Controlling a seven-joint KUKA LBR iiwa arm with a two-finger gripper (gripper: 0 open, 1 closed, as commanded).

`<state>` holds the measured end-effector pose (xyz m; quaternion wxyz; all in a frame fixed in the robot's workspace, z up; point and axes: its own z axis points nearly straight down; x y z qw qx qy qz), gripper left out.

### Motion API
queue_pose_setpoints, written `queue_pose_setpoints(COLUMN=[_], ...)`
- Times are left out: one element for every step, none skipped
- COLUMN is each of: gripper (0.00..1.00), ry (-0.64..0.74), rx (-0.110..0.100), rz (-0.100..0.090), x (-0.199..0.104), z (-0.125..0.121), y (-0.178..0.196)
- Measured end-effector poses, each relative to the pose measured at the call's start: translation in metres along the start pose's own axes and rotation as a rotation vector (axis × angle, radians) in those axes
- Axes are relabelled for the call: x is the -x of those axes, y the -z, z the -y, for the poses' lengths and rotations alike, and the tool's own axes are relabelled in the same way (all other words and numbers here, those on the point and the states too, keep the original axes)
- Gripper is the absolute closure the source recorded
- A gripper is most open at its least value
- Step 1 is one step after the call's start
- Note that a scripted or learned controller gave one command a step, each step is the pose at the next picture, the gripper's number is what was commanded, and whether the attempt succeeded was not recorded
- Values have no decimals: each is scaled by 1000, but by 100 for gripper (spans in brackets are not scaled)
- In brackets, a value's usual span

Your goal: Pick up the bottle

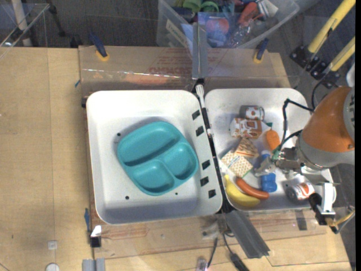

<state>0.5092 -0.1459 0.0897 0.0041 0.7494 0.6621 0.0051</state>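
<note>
A small white and orange bottle-like thing [299, 192] with a grey end lies on its side near the front right corner of the right bin [225, 103]. The gripper [285, 161] hangs from the grey arm with the orange band [333, 129], low over the right half of this bin. It stands just behind and left of that bottle and right beside a blue block [268, 182]. The wrist hides its fingertips. I see nothing clearly held.
The right bin also holds a banana [241, 197], a red sausage [252, 188], cracker-like pieces [240, 160], a printed box [248, 126] and an orange piece [272, 139]. A teal divided plate [157, 158] lies in the left bin [113, 109]. A clear tub of toys [225, 7] stands behind.
</note>
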Motion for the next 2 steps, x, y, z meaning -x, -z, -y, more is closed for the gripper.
queue_pose_setpoints(gripper=[100, 100], ry=[-7, 113], rx=[1, -14], rz=[5, 1], x=[4, -86], z=[0, -27], y=[9, 94])
